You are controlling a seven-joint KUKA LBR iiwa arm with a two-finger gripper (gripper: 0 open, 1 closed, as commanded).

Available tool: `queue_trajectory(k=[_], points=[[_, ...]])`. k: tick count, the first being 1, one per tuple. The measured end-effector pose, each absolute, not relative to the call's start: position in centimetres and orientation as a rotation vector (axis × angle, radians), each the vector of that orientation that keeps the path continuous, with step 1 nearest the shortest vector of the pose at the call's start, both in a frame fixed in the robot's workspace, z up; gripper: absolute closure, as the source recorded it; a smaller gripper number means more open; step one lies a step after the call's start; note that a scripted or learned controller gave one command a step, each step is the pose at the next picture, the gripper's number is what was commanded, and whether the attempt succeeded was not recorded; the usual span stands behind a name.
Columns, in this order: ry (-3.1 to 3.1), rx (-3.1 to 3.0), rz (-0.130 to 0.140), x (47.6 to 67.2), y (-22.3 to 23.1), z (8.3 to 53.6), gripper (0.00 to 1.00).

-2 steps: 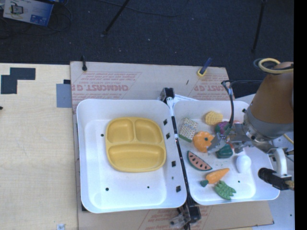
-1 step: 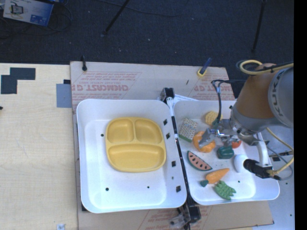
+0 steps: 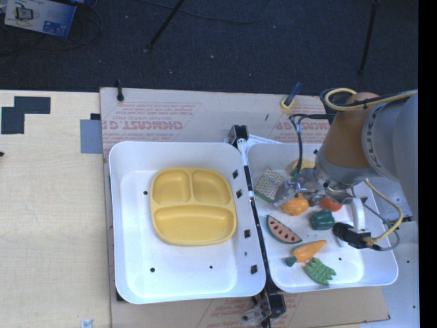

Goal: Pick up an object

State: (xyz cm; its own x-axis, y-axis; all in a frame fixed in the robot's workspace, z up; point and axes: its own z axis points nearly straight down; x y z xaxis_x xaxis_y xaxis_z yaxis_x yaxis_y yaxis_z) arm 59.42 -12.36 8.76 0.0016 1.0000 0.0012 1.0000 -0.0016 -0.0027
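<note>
My gripper (image 3: 298, 190) is low in the right bin (image 3: 382, 272), near its far middle. Right under it lies an orange fruit (image 3: 295, 206), touching or nearly touching the gripper; I cannot tell if it is held. A red piece (image 3: 330, 203) and a dark green piece (image 3: 321, 219) lie just to its right. A grey mesh-patterned item (image 3: 269, 182) lies to the gripper's left. Nearer the front are a watermelon slice (image 3: 282, 229), a carrot (image 3: 307, 250) and a leafy green piece (image 3: 319, 271).
The left bin (image 3: 130, 265) holds a yellow divided plate (image 3: 192, 205). A black divider rail (image 3: 249, 210) runs between the two bins. The grey arm (image 3: 382, 142) covers the right bin's far right corner.
</note>
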Motion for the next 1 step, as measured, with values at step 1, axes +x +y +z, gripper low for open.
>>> queue_trajectory(k=[1], points=[[-2.211, -2.223, 0.004, 59.36, -12.42, 9.64, 1.00]])
